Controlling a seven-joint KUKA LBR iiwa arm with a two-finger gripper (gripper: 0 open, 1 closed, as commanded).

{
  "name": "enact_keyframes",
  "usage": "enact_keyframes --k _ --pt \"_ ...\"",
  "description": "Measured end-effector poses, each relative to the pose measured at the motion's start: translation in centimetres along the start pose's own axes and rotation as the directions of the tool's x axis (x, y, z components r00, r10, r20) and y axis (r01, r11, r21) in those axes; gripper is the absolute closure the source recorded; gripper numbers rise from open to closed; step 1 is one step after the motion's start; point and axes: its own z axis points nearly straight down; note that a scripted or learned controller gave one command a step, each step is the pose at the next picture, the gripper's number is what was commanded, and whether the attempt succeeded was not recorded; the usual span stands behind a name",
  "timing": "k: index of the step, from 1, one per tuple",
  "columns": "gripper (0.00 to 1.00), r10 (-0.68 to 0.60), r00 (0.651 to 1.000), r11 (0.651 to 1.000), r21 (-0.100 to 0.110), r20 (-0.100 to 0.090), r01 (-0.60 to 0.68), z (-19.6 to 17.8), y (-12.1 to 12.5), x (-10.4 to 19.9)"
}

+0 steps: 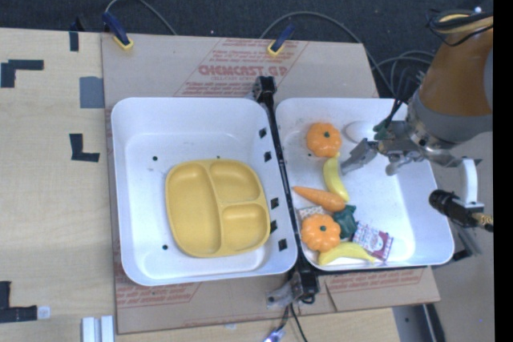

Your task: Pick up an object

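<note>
Bins: two, white and shallow, side by side, the left bin and the right bin.
Divided plates: one, yellow, three compartments, in the left bin.
Toy pumpkins: two, orange, one at the back and one at the front of the right bin.
Bananas: two, yellow, one mid-bin and one at the front edge.
Carrots: one, orange.
Printed packets: one.
Clamps: two, yellow and blue, on the cardboard's far edge.
</note>
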Motion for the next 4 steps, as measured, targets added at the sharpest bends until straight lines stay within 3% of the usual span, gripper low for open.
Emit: enact_keyframes --k 2,3,4 --pt "0.00 0.001 1.000 1.000 -0.002 0.001 -0.001 14.5 7.6 2.8" --pt "1.00 0.000 1.000 1.000 -0.004 0.004 0.000 13.8 7.6 2.6" --pt "1.00 -0.001 1.000 1.000 0.000 0.000 0.001 3.4 1.7 8.0"
